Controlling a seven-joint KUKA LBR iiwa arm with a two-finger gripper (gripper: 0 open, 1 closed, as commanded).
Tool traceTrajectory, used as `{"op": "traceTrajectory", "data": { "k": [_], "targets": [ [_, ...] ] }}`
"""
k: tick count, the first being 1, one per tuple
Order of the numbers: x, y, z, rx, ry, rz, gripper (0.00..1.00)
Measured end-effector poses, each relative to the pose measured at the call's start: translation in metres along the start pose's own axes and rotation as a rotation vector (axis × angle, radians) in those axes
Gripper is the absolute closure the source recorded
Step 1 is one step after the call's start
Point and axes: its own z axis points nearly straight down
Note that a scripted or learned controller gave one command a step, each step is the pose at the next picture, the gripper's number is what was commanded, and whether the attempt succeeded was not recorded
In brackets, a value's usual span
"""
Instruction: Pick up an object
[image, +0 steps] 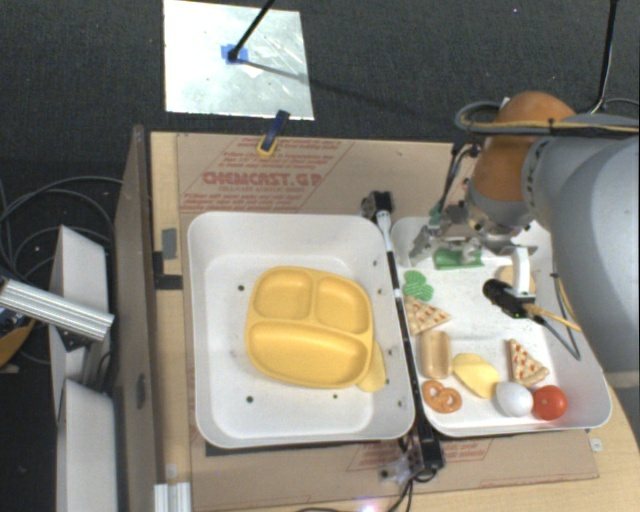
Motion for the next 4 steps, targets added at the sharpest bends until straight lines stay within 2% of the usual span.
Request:
{"op": "traceTrajectory", "data": {
  "k": [1,2,3,4],
  "targets": [
    [-0.028,0.000,0.000,-0.001,0.001,0.005,0.00],
    [-0.027,0.002,-0.014,-0.008,0.000,0.001,1.00],
    [-0.054,-0.086,-0.047,0.006,0.001,0.009,1.00],
    [-0.051,-0.082,-0.046,0.002,0.002,0.004,0.00]
  ]
}}
